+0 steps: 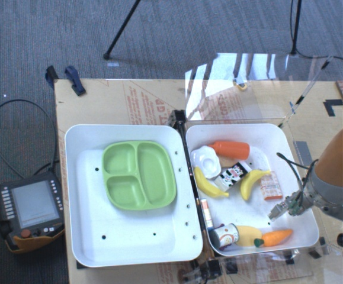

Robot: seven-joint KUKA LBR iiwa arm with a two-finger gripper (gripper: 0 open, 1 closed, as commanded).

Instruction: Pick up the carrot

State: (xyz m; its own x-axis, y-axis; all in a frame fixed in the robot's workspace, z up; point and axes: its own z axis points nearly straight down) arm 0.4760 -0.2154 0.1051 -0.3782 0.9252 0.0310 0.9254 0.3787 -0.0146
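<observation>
The carrot [276, 237] is small and orange with a green top. It lies along the front wall of the right bin [289, 136], with its tip pointing right. My gripper [283, 208] hangs above the bin's right part, a short way behind the carrot and not touching it. Its fingers look open with nothing between them. The grey arm with its orange band comes in from the right edge.
A yellow item [248, 234] and a can [225, 236] lie left of the carrot. Farther back are two bananas [209, 184], a small carton [235, 174], a red-white packet [271, 186], a white item [207, 160] and an orange cylinder [231, 149]. A green divided plate [140, 174] sits in the left bin [82, 218].
</observation>
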